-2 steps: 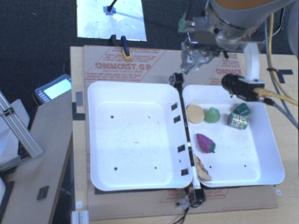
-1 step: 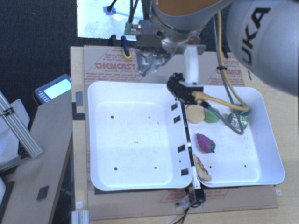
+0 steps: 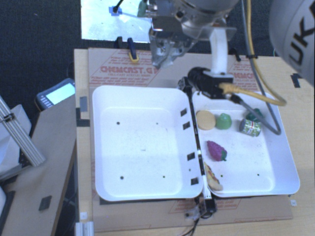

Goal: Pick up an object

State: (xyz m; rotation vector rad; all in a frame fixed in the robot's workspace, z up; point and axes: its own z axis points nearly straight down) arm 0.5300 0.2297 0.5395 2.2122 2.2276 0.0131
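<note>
The 2 shallow white plastic bins sit side by side on the bench [image 3: 83, 132]. The left bin [image 3: 142, 141] shows bare floor. All the pickable pieces lie in the right bin [image 3: 275, 176], which is probably why the arm works from that side.

Toward that bin's far edge sit a round tan disc [image 3: 205, 120], a small green rounded piece [image 3: 224, 121] just beside it, and a short green-labelled can [image 3: 250, 127] lying tilted near the far right corner. Nearer the middle lies a purple lumpy toy with a green tip [image 3: 215, 150], apart from the others and so the easiest target. A pale yellowish piece [image 3: 212, 179] rests against the dividing wall near the front edge, awkward to reach.

The tool [image 3: 165, 50] hangs high over the bench's far edge, beyond both bins. Whether it is released or clenched cannot be told, and nothing is visibly between its parts. The pick looks not yet begun.
</note>
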